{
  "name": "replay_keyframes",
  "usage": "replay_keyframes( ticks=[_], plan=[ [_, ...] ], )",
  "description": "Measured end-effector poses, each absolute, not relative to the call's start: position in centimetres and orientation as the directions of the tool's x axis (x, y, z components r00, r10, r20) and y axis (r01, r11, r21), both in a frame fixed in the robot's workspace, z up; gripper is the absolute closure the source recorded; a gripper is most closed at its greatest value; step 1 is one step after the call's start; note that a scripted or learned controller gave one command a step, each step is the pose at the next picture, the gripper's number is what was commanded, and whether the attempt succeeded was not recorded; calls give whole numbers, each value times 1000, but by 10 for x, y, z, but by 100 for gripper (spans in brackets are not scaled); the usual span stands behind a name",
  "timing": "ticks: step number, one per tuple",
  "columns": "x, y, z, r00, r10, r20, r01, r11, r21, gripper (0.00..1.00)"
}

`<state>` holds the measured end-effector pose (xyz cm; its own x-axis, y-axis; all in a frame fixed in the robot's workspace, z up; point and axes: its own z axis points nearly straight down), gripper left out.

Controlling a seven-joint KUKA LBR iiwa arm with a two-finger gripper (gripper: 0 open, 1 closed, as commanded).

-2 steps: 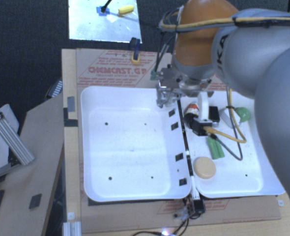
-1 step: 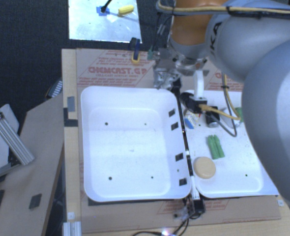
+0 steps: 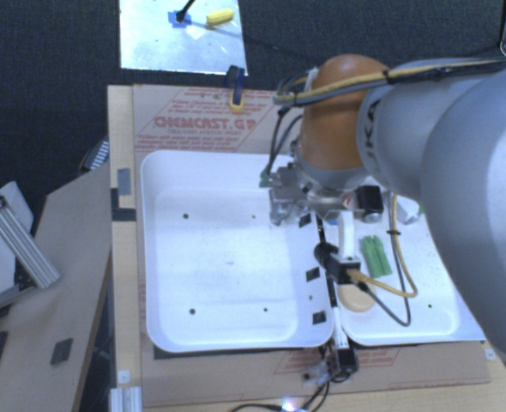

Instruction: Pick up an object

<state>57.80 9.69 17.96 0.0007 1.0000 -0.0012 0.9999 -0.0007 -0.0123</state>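
My arm [image 3: 459, 136] was grey with an orange band [image 3: 339, 110] above the wrist. Both bins [image 3: 219, 256] were plain white, the left one marked with a few small dark dots. A green ridged block [image 3: 376, 256] and a tan disc [image 3: 354, 298] lay in the right bin. The board [image 3: 193, 114] beneath was pale tan with red lettering.

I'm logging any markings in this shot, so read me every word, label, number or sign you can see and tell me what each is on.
"CHEMCAST G P", red print on the brown protective sheet behind the left bin.
Smaller red lines above and below it on that sheet: too blurred to read.
Fainter red print on the sheet's front edge: also unreadable.
Dark letters on the arm's grey housing: cut off, cannot be read.
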Motion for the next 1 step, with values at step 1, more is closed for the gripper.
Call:
replay_keyframes(
  ticks=[1],
  plan=[
    [596, 135, 289, -8, 1000, 4, 1000, 8, 12, 100]
  ],
)
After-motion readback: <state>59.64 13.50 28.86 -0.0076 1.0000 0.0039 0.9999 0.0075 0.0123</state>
